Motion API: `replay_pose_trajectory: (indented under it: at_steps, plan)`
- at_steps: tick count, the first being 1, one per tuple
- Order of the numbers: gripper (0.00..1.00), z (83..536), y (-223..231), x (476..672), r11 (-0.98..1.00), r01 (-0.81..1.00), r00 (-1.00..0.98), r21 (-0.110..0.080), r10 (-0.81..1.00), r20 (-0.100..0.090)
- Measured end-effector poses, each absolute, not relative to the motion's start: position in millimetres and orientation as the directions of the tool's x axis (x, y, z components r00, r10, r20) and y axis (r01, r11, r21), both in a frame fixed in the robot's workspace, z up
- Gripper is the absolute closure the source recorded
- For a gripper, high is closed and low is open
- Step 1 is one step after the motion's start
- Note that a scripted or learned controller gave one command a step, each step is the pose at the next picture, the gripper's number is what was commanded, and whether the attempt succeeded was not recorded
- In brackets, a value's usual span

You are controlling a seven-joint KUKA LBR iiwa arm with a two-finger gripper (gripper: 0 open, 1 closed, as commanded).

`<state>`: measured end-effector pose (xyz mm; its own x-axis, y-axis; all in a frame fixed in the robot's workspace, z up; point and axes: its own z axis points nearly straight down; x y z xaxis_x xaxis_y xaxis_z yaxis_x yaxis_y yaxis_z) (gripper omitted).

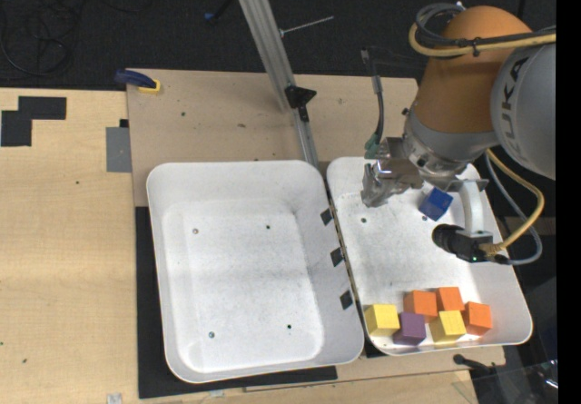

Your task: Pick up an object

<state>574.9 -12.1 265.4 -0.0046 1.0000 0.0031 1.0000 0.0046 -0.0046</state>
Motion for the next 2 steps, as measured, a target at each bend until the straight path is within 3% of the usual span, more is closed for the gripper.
replay_pose_trajectory:
  at_steps: [2]
  plan:
    - [1.00, 231, 89, 537.2, 0.004, 1.000, -0.004, -0.007, 1.000, 0.002]
